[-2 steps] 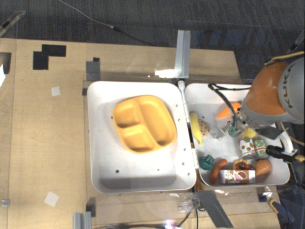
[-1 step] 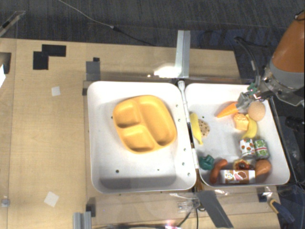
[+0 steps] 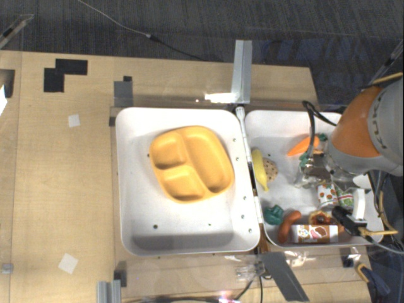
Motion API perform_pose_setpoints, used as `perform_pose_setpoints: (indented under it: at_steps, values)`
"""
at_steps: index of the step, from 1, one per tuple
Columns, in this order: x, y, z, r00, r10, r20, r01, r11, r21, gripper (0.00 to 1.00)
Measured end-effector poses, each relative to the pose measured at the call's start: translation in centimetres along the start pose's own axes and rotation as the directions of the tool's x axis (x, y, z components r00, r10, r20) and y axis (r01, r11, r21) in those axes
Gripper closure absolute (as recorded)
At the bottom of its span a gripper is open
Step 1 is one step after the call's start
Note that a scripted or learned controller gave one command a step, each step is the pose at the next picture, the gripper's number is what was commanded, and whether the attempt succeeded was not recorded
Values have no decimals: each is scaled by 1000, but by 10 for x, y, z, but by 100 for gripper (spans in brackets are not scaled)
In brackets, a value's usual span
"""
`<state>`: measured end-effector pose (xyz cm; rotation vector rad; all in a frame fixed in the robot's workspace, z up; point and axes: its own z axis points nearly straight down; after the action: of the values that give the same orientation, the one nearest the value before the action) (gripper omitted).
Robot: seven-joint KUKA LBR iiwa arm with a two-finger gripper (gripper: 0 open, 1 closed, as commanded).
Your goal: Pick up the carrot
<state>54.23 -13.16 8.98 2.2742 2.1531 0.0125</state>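
The carrot [image 3: 299, 148] is a small orange piece lying in the upper middle of the right white bin [image 3: 278, 122], its right end partly hidden by the arm. My gripper [image 3: 307, 171] hangs low in that bin, just below and slightly right of the carrot. The grey arm with its orange band [image 3: 355, 131] reaches in from the right and covers the bin's right side. I see nothing held in the gripper.
The right bin also holds a yellow banana [image 3: 259, 168], a speckled cookie [image 3: 271, 167], a green toy [image 3: 273, 215], a sausage [image 3: 289, 223] and a brown packet [image 3: 315, 233]. The left bin [image 3: 136, 188] holds a yellow divided plate [image 3: 189, 163].
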Motion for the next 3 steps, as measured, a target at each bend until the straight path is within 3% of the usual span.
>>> perform_pose_setpoints:
  at_steps: [1, 2, 3]
  values:
    - [-40, 54, -88, 991, 133, 2, -133, 991, 0, 100]
    - [-8, 78, 1, 906, 424, 2, -424, 906, 8, 100]
    - [-6, 78, 2, 906, 422, 1, -422, 906, 9, 0]
